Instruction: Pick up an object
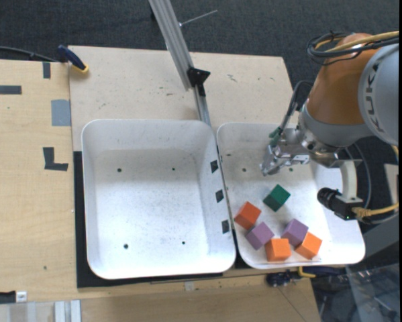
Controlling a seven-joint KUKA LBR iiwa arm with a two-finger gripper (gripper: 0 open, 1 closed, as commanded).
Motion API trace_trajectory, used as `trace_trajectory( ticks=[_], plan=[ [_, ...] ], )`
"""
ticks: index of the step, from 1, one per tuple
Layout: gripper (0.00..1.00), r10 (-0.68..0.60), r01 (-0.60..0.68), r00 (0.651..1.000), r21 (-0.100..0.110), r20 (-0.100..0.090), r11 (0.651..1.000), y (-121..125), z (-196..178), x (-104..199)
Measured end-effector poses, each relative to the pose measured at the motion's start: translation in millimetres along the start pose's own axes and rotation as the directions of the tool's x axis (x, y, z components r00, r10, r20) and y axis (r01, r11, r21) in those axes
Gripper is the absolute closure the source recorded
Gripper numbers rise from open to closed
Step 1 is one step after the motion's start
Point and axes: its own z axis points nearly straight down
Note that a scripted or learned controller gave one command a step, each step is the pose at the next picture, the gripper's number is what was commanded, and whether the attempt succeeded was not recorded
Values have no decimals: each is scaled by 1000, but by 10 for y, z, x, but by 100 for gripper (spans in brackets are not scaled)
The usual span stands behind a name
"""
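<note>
You saw a plywood bench (140, 89) bearing two speckled white bins (93, 180); the gripper (276, 164) hovered, its grip state indiscernible, with a green cube (277, 197) at six o'clock.

Grey arm (362, 99) w/ orange band enters from right, wrist bent down-left. Gripper (276, 165) low, pointing down, nothing visible btwn tips; finger state unclear from this angle.

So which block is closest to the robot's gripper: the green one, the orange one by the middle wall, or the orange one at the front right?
From the gripper in the right bin:
1. Green block, just in front of it.
2. Orange block by the middle wall, farther forward and to the left.
3. Front-right orange block, near the bin's front rim.
</note>
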Motion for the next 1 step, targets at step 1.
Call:
trace_trajectory(
  ticks=[1],
  plan=[
    [100,2,-2,1000,0,1,1000,261,44,406]
  ],
)
